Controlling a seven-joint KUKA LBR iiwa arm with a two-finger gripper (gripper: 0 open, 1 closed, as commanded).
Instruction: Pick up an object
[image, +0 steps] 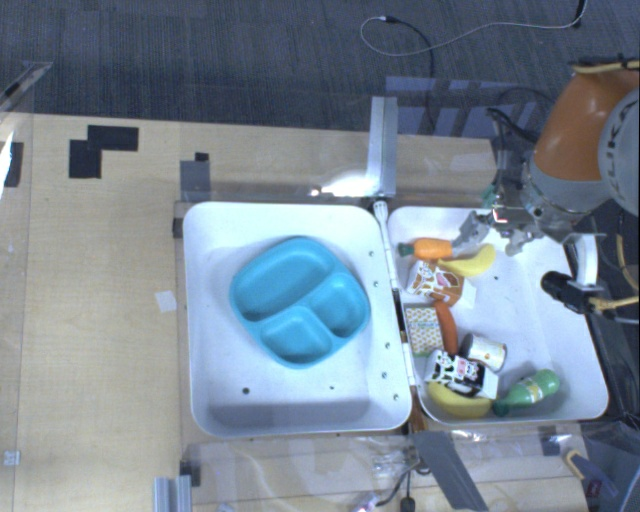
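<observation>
the gripper hangs with fingers spread, nothing between them, over the right bin, just above a yellow banana beside an orange carrot. a second banana lies by a green bottle. the left bin holds one blue divided plate.

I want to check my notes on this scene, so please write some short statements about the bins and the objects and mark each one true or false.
1. The blue divided plate lies in the left bin. True.
2. The green bottle lies in the left bin. False: it lies in the right bin, near its front right corner.
3. The tool is over the right bin, near a banana. True.
4. The orange carrot rests on the blue plate. False: it lies in the right bin, near its back left corner.
</observation>
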